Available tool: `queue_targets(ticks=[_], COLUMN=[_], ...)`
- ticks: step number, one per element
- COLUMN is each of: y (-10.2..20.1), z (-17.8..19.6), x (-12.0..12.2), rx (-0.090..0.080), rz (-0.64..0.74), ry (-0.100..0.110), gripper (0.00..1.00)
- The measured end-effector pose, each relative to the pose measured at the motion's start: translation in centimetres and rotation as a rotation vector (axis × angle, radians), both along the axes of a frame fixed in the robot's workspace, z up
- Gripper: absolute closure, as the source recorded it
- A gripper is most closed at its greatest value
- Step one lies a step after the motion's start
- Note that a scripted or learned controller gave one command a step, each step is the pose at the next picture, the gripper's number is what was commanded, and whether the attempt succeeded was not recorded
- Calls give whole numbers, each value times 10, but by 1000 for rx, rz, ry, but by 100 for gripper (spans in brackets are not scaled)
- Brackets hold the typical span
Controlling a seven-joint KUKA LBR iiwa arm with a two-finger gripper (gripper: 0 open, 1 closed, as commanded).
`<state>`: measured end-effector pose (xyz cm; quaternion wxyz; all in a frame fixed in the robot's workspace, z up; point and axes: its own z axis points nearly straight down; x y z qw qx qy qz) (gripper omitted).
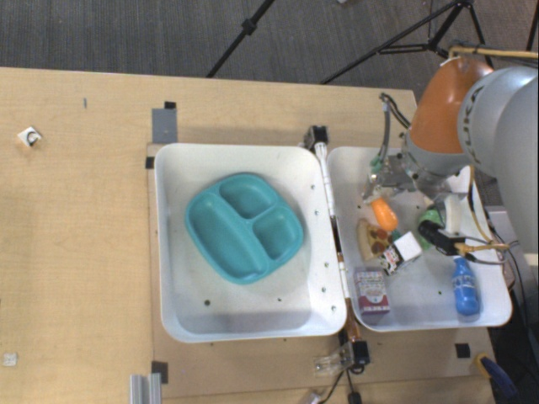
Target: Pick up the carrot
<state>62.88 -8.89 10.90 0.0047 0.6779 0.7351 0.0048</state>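
Wooden desk (76, 251), dark carpet (126, 15) behind. Hand (389, 183) just above carrot (384, 215) in right bin (425, 293), lined for grasp; opening: cannot tell.

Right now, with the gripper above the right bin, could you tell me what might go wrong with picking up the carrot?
1. Crowding: the carrot lies close to a brownish item and a white block, so the gripper may catch or nudge a neighbour instead.
2. Slip: the carrot looks small and rounded, so it could roll aside, perhaps towards the right bin wall.
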Motion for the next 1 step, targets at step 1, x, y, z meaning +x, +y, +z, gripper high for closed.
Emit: queue_targets(ticks=[1], y=[56], z=[119], x=[-22], rx=[1], rz=[-117], ry=[4], gripper=[100])
